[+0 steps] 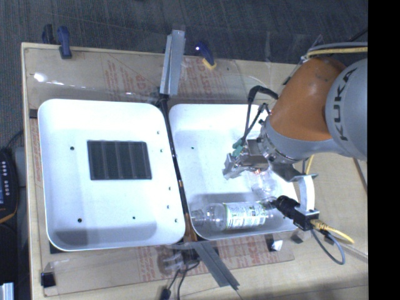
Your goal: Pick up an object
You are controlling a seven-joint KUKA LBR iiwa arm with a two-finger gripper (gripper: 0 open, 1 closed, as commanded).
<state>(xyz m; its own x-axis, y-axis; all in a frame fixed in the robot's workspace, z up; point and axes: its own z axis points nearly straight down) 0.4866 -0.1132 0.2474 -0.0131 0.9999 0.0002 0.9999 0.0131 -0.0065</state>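
From the camera above, I look down at a slant on a wooden counter (pixel 94 74) bearing two shallow white bins side by side. The left bin (pixel 62 142) holds a dark, ribbed rectangular panel (pixel 119 160) lying flat near its middle. The right bin (pixel 200 130) holds a clear plastic bottle (pixel 234 216) with a printed label, lying on its side along the near wall. My arm (pixel 312 105), grey with an orange band, reaches in from the right and hangs over the right bin. Its claw (pixel 245 165) sits above the bin floor, just beyond the bottle; I cannot tell whether it is released or clenched. Blue clamps (pixel 64 41) grip the counter's far edge.
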